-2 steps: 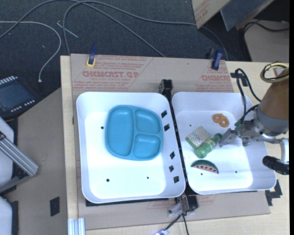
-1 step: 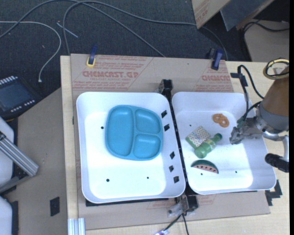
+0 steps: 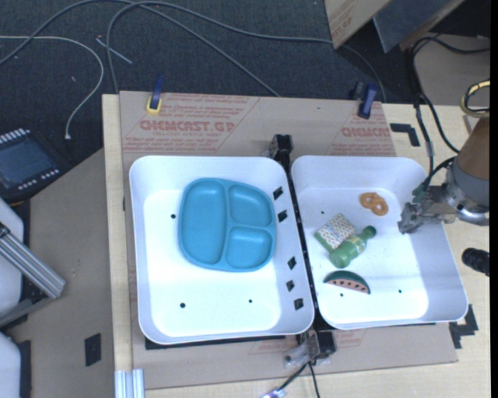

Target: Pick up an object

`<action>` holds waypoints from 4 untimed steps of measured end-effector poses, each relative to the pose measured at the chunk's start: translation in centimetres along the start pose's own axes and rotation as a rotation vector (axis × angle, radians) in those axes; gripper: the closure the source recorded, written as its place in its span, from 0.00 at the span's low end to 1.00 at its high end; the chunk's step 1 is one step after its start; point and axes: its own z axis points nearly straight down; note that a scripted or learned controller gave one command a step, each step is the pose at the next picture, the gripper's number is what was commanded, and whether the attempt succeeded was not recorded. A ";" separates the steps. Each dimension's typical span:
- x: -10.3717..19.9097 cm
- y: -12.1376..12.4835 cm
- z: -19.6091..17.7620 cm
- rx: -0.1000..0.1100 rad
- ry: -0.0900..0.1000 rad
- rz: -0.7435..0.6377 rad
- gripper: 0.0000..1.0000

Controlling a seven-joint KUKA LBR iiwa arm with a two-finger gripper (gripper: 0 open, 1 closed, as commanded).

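Two bins [image 3: 156, 311] — one blue plate [image 3: 227, 224], four small items [image 3: 350, 242].

Floor: dark grey carpet [image 3: 233, 39], loose white cables [image 3: 85, 70] trailing | Bench: pale wood top [image 3: 117, 233] under printed cardboard sheet [image 3: 257, 124], blue clamps [image 3: 156, 93] | Far right: cardboard box [image 3: 350, 19]

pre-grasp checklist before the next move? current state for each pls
1. Targets present in right bin: pretzel, green bottle, patterned packet, watermelon slice - ok.
2. Gripper over the right bin, near its right wall - ok.
3. Nothing between the fingers - ok.
4. Gripper aligned over a target: nearest is the pretzel, off to the side - not ok.
5. Bottle and packet touching, awkward to grasp singly - not ok.
6. Finger opening - cannot tell.
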 end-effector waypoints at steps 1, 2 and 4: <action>0.3 -0.6 -4.7 0.000 0.000 0.000 1.00; -0.3 -0.7 -9.3 0.000 -0.001 0.000 1.00; 9.4 1.8 -8.1 0.008 0.005 -0.005 1.00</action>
